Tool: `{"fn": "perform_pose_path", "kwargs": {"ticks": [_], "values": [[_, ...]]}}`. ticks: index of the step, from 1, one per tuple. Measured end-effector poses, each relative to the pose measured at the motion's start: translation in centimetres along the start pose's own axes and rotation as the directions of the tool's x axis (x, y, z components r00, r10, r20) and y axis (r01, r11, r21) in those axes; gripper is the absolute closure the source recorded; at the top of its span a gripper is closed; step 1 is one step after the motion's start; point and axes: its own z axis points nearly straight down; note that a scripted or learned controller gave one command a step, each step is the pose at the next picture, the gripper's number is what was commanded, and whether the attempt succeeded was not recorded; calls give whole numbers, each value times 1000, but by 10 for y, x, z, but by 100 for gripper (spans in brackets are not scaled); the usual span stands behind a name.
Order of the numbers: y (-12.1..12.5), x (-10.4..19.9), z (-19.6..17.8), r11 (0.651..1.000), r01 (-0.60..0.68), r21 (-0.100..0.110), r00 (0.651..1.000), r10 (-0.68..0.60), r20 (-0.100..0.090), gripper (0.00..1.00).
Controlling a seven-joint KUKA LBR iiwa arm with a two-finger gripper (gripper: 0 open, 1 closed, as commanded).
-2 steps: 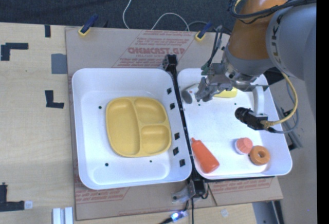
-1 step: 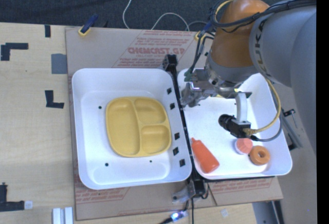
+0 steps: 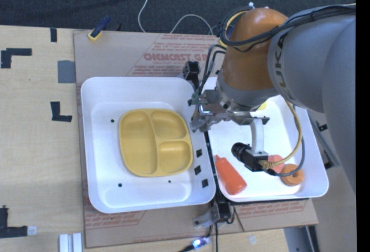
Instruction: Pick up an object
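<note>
Hovering over left bin [image 3: 98, 129] rim, hand [image 3: 200, 113], grip unreadable; yellow plate [image 3: 155, 142] beside, orange block [image 3: 230, 174] in right bin [image 3: 272, 184].

Smooth plastics over matt cardboard
The yellow divided plate [image 3: 155, 142] looked like matt plastic; the white bins [image 3: 101, 178] were smooth plastic with slight sheen; the cardboard sheet [image 3: 115, 54] beneath was dull brown.

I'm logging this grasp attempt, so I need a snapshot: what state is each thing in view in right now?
yellow divided plate: lying flat, right way up, in the left bin.
orange oblong object: lying on its side in the right bin, near the divider, not gripped.
small orange and pink object: resting in the right bin's near corner, not gripped.
claw: low over the rims where the bins meet, no object seen in it.
</note>
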Motion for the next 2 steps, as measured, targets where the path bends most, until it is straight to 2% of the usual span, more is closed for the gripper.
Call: {"fn": "perform_pose_path", "kwargs": {"ticks": [1,2], "values": [[-17,44,3,1000,1,0,1000,-1,0,100],[-17,41,3,1000,-3,-1,1000,3,1,0]]}}
